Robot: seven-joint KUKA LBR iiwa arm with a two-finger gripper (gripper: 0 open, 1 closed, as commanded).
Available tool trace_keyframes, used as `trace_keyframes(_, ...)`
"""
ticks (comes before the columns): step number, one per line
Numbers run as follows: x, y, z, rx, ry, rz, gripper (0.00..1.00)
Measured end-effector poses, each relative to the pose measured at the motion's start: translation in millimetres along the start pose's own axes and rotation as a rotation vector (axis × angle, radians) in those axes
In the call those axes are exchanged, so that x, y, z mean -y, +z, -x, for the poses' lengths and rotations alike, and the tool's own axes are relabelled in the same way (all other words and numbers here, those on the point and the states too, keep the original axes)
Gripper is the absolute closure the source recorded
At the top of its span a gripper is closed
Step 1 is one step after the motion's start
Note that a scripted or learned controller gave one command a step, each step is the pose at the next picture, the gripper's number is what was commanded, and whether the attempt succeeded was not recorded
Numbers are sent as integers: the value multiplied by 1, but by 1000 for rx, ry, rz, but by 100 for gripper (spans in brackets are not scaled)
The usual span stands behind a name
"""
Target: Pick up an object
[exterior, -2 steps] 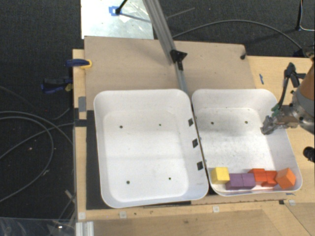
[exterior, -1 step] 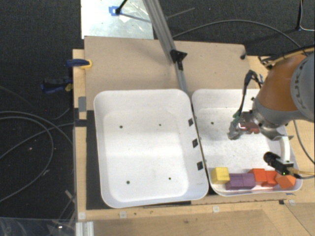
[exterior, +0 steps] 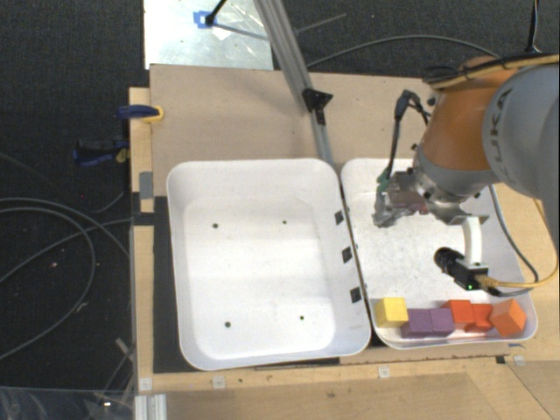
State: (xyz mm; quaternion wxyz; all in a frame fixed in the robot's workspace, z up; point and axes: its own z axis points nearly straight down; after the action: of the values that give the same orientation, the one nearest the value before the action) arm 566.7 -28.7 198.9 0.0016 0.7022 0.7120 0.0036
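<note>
Several blocks lie along the near edge of the right bin (exterior: 404,265): a yellow block (exterior: 391,311), a purple block (exterior: 429,322), a red block (exterior: 468,314) and an orange block (exterior: 508,318). The grey arm with its orange band (exterior: 464,121) reaches in from the right. Its gripper (exterior: 388,208) hangs over the upper left part of the right bin, well away from the blocks and beside the wall between the two bins.
The left bin (exterior: 254,261) adjoins the right one, with black clips (exterior: 346,254) along the shared wall. A metal pole (exterior: 289,51) slants over the bench at the back. A black cylinder (exterior: 455,267) with a cable hangs off the wrist over the right bin.
</note>
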Motion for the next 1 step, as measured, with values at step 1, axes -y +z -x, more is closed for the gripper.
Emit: trace_keyframes(1, 46, 9, -107, -2, 1, -9, 100)
